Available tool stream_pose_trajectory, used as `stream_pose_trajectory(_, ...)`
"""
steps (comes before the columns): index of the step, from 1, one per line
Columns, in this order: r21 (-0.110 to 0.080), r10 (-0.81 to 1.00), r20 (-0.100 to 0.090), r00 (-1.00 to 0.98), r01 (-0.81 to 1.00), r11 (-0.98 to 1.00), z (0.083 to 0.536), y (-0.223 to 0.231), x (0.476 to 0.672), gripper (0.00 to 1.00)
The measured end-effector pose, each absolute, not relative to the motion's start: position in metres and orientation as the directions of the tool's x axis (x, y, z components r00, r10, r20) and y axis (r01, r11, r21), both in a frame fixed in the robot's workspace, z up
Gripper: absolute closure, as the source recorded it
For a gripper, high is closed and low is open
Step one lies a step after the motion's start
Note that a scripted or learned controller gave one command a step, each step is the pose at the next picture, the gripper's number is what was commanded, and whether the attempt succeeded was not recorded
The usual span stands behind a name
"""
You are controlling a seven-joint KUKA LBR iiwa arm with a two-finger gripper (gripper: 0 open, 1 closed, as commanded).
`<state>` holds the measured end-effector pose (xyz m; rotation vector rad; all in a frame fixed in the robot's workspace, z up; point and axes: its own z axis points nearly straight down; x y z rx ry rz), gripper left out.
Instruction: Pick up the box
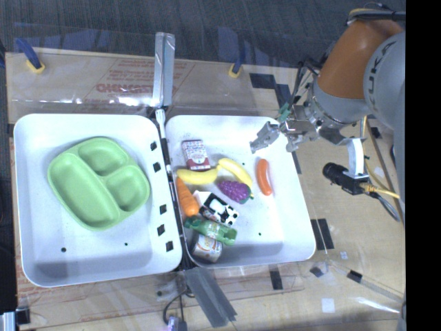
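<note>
jaws of the gripper spread apart, holding nothing, above the right bin.

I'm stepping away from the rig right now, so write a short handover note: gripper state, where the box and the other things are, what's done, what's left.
Gripper: open, holding nothing, poised above the right bin's upper right area.
Box: small red and white carton, lying in the right bin near the divider, just above the banana.
Other things in that bin: grapes, sausage, carrot, a black and white item and a jar. The green divided plate sits in the left bin.
Done: nothing picked yet.
Left: move toward the divider, close on the box, lift.
</note>
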<state>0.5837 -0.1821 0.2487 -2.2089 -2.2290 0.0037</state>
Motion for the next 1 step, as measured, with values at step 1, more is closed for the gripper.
stream_pose_trajectory(1,-0.002,0.967,-0.001,0.257,0.967,-0.257,0.2142,-0.1970,0.6368,0.00)
